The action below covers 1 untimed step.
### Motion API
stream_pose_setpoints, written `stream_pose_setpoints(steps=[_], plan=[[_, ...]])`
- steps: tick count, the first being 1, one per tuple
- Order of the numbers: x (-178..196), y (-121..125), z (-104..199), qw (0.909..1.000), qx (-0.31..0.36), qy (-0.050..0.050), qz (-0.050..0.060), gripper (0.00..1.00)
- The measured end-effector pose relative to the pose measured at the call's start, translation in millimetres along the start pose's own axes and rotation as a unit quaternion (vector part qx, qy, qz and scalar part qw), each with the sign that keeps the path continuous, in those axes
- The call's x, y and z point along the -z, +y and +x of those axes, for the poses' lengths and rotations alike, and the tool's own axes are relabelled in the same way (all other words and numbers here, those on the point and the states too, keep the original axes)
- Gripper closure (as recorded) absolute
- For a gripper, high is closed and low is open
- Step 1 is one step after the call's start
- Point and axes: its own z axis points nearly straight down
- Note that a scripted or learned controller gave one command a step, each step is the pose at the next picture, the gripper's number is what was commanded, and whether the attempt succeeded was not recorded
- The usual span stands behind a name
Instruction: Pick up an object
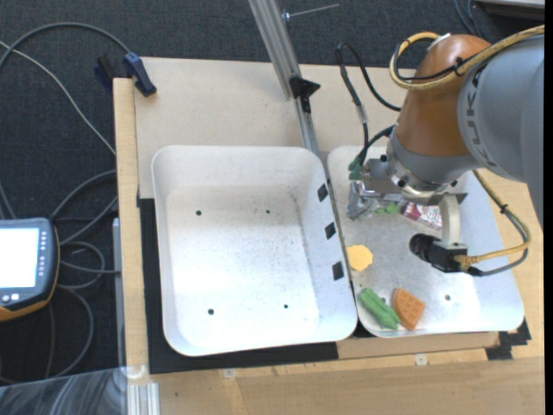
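now | fingers (361, 204) low in right bin (492, 305) | opening: cannot tell | grasp: unclear

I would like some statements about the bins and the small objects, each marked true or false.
1. The yellow object lies in the right bin. True.
2. The green object lies in the left bin. False: it lies in the right bin, near its front edge.
3. The orange object is beside the green object. True.
4. The gripper hangs over the left bin. False: it is over the right bin, near its far left part.
5. The yellow object sits farther back than the orange object. True.
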Motion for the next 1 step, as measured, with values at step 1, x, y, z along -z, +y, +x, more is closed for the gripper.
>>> stream_pose_setpoints(steps=[1], plan=[[16.2, 15.1, 47.3, 1.0000, 0.000, 0.000, -0.001, 1.00]])
